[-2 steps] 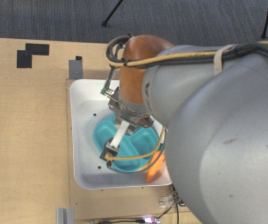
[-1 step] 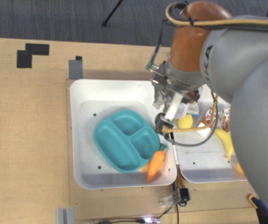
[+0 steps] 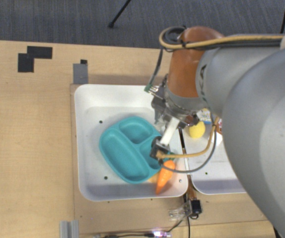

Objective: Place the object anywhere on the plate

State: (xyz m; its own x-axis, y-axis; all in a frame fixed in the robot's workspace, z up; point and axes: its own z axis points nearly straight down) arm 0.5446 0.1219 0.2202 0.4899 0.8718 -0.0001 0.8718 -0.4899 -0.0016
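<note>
So the carrot (image 3: 165, 176) sits just off the teal plate's (image 3: 125, 150) near-right rim, with the pincer (image 3: 161, 151) right above it, though I can't tell its grip state.

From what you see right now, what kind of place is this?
Probably a robotics lab test bench: a grey arm with cables reaches over shallow white bins set in a wooden bench, holding a teal plate and toy carrot.

Illumination is even and diffuse, apparently from overhead. The shallow white plastic bin (image 3: 90, 133) shows mild glare and soft shadows. The large grey arm housing (image 3: 261, 133) at 3 o'clock is blurred, out of focus.
</note>
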